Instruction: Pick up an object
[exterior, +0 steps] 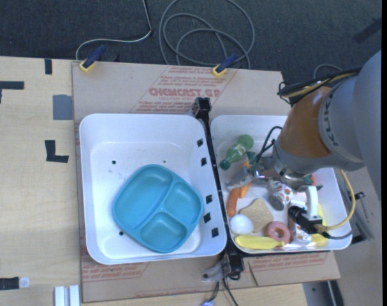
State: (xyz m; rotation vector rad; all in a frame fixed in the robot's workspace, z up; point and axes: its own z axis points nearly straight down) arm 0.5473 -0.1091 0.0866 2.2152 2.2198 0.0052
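Toys crowd the right-hand shallow white bin (343, 190), where the grey arm's jaws hang low over the pile's middle, placed for a grab; open or closed, I cannot tell. A divided blue plastic plate (157, 207) lies alone in the left bin (91, 145).

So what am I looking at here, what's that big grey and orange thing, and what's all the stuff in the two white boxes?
That is a robot arm, seen from one camera fixed above the bench, looking down. It reaches in from the right over the right bin, which holds toy food: a green bottle, a carrot, a slice of bread, a white egg, a pink donut and a banana. The left bin holds a blue divided plate. The arm's own body hides its grasping end, so I cannot tell whether anything is held.
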